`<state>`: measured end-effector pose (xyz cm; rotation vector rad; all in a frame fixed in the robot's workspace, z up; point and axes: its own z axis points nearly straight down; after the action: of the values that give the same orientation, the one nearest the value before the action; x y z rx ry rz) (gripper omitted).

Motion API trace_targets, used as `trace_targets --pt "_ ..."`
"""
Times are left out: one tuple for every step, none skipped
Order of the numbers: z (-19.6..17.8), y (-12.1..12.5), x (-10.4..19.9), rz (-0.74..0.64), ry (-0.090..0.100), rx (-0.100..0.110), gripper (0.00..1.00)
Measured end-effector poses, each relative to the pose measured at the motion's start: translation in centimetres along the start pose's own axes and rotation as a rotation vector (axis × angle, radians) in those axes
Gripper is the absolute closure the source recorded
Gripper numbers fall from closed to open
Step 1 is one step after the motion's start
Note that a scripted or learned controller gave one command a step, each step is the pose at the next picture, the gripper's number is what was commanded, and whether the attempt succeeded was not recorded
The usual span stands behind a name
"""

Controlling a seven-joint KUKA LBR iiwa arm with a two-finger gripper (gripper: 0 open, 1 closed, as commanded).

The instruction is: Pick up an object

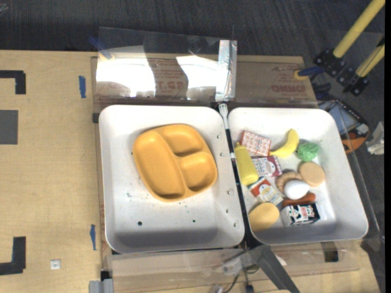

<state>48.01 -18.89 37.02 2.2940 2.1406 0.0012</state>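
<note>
The right bin (pixel 342 206) holds a heap of toy food: a yellow banana (pixel 286 142), a green leafy piece (pixel 309 151), a tan round cookie (pixel 313 174), a white egg (pixel 297 190), a yellow cylinder (pixel 246 166), a red-and-white packet (pixel 255 143), a yellow-tan round piece (pixel 264 215) and a black-and-white carton (pixel 300 213). The left bin (pixel 122 218) carries an orange divided plate (pixel 175 160) with three compartments.
A clear plastic panel (pixel 165 69) stands behind the bins, with cardboard bench surface (pixel 43 163) to the left. Yellow poles and black clamps (pixel 345 66) sit at the upper right. A grey strut (pixel 275 273) crosses the bench's front edge.
</note>
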Motion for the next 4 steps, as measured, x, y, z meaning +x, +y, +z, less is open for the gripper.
trace_targets --pt "-2.9 0.2 -3.0 -0.139 -0.001 -0.001 1.0" --pt "-7.7 0.3 -3.5 -0.461 -0.003 -0.004 1.0" --pt "-11.7 0.3 -3.5 -0.719 -0.003 -0.005 1.0" --pt "-11.6 2.5 -3.3 -1.079 -0.004 -0.004 1.0"
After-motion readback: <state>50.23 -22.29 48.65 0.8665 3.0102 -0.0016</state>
